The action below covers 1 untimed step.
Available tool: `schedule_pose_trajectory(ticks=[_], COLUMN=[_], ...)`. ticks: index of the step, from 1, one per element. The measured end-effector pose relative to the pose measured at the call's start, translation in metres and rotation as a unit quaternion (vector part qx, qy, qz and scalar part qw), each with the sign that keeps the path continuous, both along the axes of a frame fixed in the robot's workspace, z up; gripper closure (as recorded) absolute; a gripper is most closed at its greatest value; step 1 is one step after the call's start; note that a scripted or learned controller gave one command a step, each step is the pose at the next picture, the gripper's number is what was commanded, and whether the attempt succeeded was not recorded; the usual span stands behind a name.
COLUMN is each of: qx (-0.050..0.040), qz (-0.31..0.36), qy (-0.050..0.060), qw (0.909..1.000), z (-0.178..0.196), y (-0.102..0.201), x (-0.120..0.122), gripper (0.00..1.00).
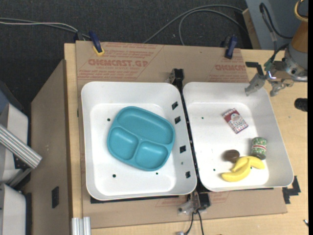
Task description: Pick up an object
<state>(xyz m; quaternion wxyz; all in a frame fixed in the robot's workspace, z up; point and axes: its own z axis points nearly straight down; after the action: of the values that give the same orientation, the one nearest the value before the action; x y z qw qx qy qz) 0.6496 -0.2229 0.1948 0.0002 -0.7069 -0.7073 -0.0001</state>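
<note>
My gripper [264, 85], fingers spread with nothing between them, hangs above the right bin's [210, 102] far corner. Inside lies a curved yellow banana [242, 170], touching a blurry brown lump [231, 155].

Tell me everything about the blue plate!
The plate is teal-blue and looks like smooth plastic. It has rounded corners and three sunken sections: one long one along the far side and two smaller ones nearer the camera. It lies flat, right side up, turned at a slant, near the middle of the left bin. It rests on the bin's floor; nothing else touches it, and nothing lies in it.
</note>
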Motion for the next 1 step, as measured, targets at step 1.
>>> schedule_pose_trajectory(ticks=[1], qx=[0.0007], qz=[0.001], qy=[0.002], qw=[1.0], z=[-0.0543], y=[0.0093], x=[0.0051], gripper=[0.0])
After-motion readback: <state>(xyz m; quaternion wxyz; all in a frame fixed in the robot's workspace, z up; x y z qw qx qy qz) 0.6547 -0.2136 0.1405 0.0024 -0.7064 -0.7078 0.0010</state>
